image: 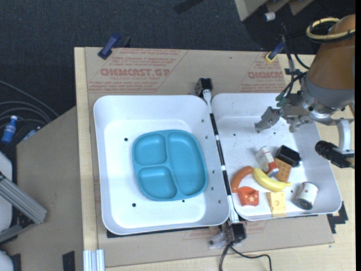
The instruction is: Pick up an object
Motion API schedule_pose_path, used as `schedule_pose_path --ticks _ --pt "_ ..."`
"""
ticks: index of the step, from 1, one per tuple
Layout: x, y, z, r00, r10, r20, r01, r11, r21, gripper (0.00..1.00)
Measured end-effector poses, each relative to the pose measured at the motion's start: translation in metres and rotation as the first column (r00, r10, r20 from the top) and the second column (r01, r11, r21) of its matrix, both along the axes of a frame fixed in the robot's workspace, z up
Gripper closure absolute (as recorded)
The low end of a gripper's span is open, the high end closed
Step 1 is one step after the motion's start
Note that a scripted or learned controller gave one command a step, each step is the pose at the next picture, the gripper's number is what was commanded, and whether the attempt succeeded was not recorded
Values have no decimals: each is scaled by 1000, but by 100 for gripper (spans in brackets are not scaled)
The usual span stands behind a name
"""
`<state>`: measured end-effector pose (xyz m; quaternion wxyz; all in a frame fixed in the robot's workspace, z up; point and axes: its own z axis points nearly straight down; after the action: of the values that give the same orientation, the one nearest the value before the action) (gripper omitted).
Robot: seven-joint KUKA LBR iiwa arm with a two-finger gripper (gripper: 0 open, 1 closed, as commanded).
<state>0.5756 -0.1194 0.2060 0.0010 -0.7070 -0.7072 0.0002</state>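
Pincer [280,119] hangs over the upper part of the shallow white plastic right bin [237,109], at about 12 o'clock from the object cluster. Two grey fingers splay apart toward 9 and 3 o'clock; nothing sits between them. Open and empty, by my reading.

Candidate objects lie in the bin's lower half, around 6 o'clock from the pincer: a curved yellow plastic banana [269,180], a bent orange sausage-shaped piece [241,176], a red wedge-shaped toy [248,196], a pale yellow cheese-like block [277,202], a small white-and-orange cylinder [265,157], a black-and-brown box-shaped piece [286,157] and a white can-like cylinder on its side [305,194]. Several touch or overlap.

Judgement: approach step, not yet at grasp. The can lies a little apart at 4 o'clock of the cluster, so it offers cleaner finger clearance; close across its round body, not its ends. The smooth plastic banana may slip or drag neighbours.

Left bin [107,151] holds a matte blue three-compartment plastic plate [169,164]. Both bins sit on the cardboard-topped table [141,66].
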Motion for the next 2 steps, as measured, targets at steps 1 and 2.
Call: schedule_pose_path --ticks 1,2 --pt "-26 -34 -106 1000 2 17 -2 1000 -6 0" --pt "59 -60 -121 1000 1 3 -1 1000 -2 0"
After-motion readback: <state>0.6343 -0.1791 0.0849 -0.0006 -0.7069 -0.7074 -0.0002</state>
